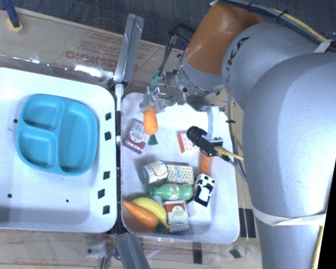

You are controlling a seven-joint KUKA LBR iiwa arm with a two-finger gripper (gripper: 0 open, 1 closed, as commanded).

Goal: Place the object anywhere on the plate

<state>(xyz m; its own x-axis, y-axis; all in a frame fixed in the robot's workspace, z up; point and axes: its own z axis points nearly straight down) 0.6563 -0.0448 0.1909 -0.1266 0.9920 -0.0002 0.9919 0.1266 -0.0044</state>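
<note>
Gripper (153, 99) pinches the small orange plastic toy carrot (151, 121) by its top, above the right white bin (222, 230); it looks light and slick, so you'll want a mid-body hold.

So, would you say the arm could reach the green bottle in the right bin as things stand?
Probably yes. The green bottle lies on top of the pile in the right bin, nothing covering it, though cartons and a banana crowd its sides. The end effector is above the same bin.
</note>
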